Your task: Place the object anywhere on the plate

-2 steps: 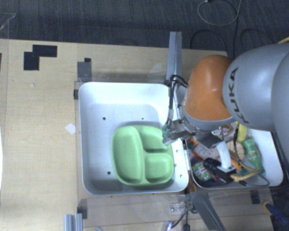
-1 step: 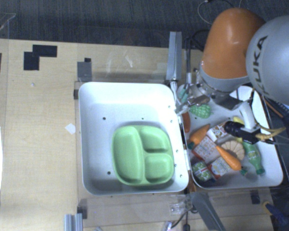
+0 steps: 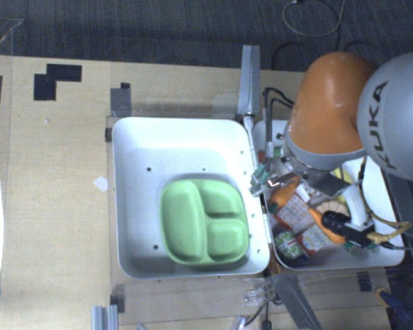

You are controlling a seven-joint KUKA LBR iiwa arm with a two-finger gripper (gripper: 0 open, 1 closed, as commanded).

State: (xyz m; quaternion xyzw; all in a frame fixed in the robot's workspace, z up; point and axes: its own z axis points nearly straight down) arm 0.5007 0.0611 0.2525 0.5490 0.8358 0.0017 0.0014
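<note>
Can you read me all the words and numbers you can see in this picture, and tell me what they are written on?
"KUKA": dark letters on the grey robot arm, running up its side; the edge of the picture cuts off part of them.
The packets in the right bin have colourful printing, but it is too small and blurred to read.
The green plate and the left bin carry no words or numbers.

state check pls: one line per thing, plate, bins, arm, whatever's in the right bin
Light green three-compartment plastic plate: flat in the left bin, nothing on it.
Left shallow white bin: holds the plate, toward its near side.
Right shallow white bin: cluttered, partly covered by the arm.
Pile of small packaged items: jumbled in the right bin, none on the plate.
Grey arm with orange band: over the right bin, above the pile.
</note>
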